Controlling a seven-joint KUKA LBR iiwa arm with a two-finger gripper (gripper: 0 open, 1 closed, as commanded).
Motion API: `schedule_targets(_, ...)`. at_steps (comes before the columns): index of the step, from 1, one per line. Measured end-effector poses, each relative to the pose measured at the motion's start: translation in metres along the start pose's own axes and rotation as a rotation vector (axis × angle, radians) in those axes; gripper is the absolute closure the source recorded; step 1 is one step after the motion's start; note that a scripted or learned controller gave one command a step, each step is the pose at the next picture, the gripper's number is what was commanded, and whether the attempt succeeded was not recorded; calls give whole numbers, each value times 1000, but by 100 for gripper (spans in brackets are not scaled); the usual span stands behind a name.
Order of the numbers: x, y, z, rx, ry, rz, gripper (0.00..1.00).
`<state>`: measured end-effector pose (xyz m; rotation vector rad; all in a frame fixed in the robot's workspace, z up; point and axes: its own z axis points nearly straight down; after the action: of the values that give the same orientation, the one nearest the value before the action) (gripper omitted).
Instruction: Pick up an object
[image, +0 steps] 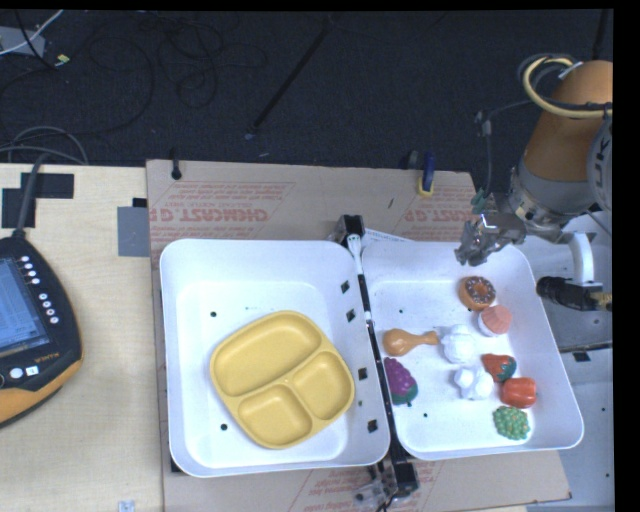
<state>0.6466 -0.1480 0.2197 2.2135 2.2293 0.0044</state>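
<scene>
The right bin (420, 280) holds several toy foods. A chicken drumstick (408, 341) lies near its middle, with purple grapes (400, 380) below it. A brown donut (478, 292) and a pink round piece (494, 320) lie toward the far right. Two white lumps (460, 345) (470, 381), a strawberry (499, 366), a red-orange piece (518, 392) and a green broccoli (512, 423) fill the right side. My gripper (480, 243) hangs above the bin's far right corner, just beyond the donut, with nothing seen in it.
The left bin (190, 290) holds a yellow divided tray (282, 377). A hinge bar (362, 310) runs between the bins. A teach pendant (30, 320) lies at the far left. Cardboard (260, 205) lies under the bins.
</scene>
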Motion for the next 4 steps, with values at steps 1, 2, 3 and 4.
schedule_targets(1,-48,-33,46,12,-1,9,100)
schedule_targets(2,43,-34,22,7,2,0,100)
schedule_targets(3,125,-89,-119,-5,1,-2,100)
schedule_targets(4,127,-125,-73,14,-1,10,100)
